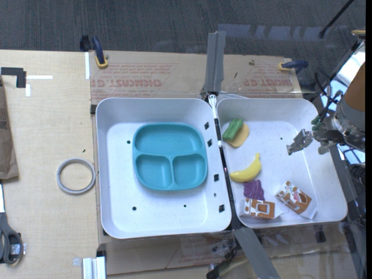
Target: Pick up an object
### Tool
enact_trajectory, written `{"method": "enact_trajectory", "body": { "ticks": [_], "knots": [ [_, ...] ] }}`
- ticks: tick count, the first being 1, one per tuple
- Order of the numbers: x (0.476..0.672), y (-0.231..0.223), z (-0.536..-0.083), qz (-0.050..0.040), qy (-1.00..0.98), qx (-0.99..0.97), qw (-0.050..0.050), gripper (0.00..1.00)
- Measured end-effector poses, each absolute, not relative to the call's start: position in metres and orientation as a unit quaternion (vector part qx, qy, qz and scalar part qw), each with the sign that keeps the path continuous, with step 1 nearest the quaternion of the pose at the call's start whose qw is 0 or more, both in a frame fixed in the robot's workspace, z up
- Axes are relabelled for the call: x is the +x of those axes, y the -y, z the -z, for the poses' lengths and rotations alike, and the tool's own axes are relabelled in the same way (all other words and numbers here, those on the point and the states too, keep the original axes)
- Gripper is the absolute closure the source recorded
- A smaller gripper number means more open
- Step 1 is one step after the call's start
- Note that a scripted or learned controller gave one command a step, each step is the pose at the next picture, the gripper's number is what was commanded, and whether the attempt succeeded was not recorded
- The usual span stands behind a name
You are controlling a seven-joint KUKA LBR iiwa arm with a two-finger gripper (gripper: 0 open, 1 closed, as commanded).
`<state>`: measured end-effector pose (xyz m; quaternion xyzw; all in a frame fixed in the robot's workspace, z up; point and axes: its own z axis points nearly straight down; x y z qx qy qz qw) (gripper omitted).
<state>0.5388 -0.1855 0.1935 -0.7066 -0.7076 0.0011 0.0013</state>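
In the right bin [325, 214] lie a yellow banana [247, 168], a green piece [232, 129] resting on a tan round piece [242, 136], a purple bunch of grapes [254, 188], and two brown-and-white printed cartons [259, 208] [294, 197]. My gripper [311, 144] hangs over the right part of this bin, up and right of the banana and above the far-right carton. Its two grey fingers [300, 140] stand apart, open, with nothing between them.
The left bin [110, 208] holds a teal divided plate [170, 156]. On the bench to the left lie a grey tape ring [76, 175], scissors [9, 246] and a brown bag [6, 138]. A grey divider post [214, 63] rises between the bins at the back.
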Motion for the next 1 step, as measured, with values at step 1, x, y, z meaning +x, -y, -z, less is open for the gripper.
{"method": "enact_trajectory", "body": {
  "ticks": [1],
  "knots": [
    [0.5395, 0.1236, -0.1654, -0.0016, 0.595, -0.804, 0.002, 0.0]
  ]
}}
